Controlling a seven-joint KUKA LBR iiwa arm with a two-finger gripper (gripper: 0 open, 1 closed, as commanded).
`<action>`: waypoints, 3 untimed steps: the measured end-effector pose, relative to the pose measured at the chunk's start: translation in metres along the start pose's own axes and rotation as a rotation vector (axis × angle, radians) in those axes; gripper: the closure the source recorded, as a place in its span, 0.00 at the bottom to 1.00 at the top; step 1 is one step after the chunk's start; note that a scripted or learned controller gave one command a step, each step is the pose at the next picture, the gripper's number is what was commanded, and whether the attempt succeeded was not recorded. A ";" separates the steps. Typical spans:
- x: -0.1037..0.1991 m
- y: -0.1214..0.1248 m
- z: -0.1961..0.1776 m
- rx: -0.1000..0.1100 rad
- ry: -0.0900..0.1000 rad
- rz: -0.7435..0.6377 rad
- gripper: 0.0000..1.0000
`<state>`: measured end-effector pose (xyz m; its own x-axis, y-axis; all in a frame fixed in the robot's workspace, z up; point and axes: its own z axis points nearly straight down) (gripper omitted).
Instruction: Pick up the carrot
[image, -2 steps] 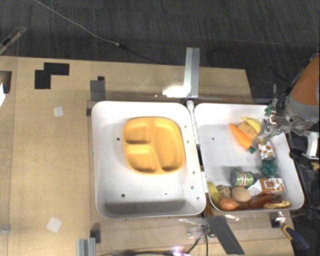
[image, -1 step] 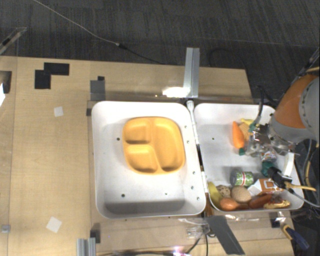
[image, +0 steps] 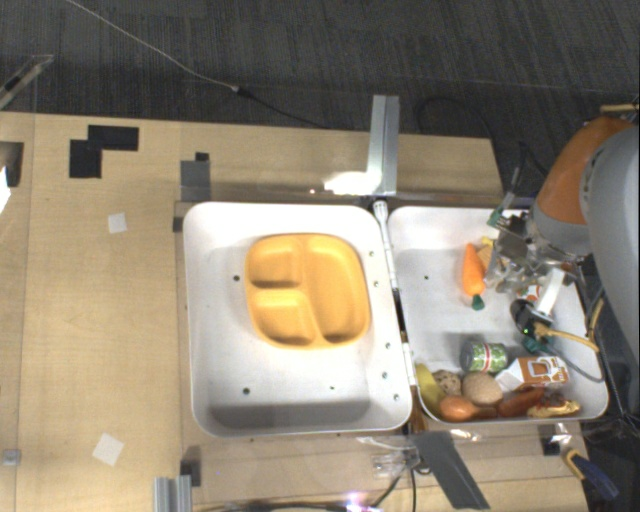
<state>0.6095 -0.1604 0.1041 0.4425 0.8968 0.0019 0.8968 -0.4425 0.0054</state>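
Looking at the carrot lying just beside the claw in the right bin, I judge it light, stiff, slick, best pinched mid-length; claw state I cannot tell

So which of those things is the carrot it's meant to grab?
Look at the right-hand white bin, the one the grey arm reaches into. The carrot lies alone in its upper half, just left of the gripper. It is a plain orange stick with a green end, apart from the food heaped along the bottom edge.
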 end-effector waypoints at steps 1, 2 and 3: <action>0.020 -0.034 0.015 -0.004 0.003 0.587 1.00; 0.020 -0.035 0.016 -0.001 0.002 0.587 0.00; 0.043 -0.022 0.016 0.003 -0.001 0.902 0.00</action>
<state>0.6092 -0.1118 0.0881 0.9780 0.2086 0.0032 0.2086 -0.9780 -0.0005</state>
